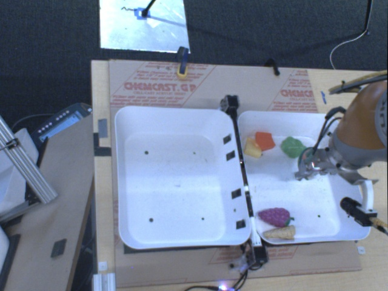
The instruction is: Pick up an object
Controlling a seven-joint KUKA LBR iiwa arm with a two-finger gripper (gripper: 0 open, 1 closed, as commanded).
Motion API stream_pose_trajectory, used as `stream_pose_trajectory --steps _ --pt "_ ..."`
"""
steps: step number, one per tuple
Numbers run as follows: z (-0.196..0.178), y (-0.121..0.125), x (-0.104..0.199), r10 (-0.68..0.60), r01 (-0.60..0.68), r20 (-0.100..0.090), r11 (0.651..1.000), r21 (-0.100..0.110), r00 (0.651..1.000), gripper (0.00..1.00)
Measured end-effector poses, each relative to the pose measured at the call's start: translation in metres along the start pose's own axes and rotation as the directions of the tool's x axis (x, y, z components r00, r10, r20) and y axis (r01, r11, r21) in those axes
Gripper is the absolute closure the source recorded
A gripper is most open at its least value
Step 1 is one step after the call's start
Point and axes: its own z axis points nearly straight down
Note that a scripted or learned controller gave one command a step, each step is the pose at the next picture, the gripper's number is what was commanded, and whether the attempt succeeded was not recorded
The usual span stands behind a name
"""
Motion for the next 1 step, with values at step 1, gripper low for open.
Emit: stream_pose_trajectory --steps 1 --pt "0.0308 -0.0577 0.0557 -0.003 0.003 -0.009 1.000 0.014 1.000 1.00"
